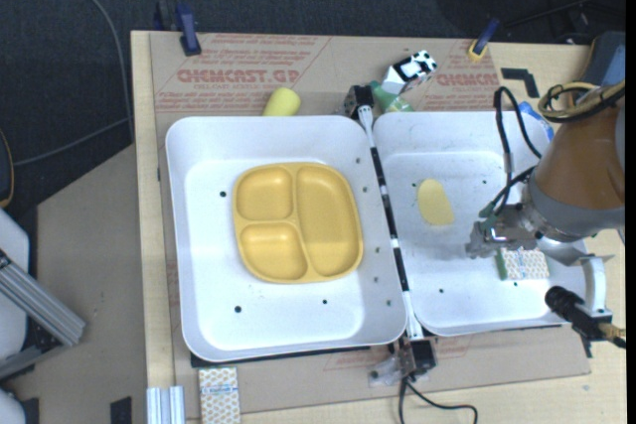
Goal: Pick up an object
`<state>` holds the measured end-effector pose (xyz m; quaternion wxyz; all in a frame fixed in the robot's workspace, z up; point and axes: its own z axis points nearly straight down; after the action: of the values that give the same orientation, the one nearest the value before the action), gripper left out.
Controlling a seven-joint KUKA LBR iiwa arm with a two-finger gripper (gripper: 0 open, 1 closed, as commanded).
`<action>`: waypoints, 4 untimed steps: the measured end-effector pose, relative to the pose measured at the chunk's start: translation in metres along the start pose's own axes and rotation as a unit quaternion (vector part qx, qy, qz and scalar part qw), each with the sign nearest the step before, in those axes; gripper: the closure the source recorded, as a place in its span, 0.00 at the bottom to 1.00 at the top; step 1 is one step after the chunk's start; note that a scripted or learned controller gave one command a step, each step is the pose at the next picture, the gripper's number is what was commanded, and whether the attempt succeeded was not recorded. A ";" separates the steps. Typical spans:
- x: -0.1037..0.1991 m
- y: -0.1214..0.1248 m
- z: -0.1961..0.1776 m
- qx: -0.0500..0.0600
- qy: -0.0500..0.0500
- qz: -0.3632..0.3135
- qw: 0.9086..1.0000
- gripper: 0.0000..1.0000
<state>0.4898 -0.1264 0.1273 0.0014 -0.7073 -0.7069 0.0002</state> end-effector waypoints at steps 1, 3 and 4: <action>-0.038 0.048 -0.035 -0.002 -0.001 0.000 1.000 1.00; 0.039 0.027 -0.057 0.000 0.000 -0.001 1.000 0.00; -0.018 0.053 0.041 0.000 -0.001 0.000 1.000 0.00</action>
<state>0.5429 -0.1441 0.0864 0.0009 -0.7075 -0.7067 0.0009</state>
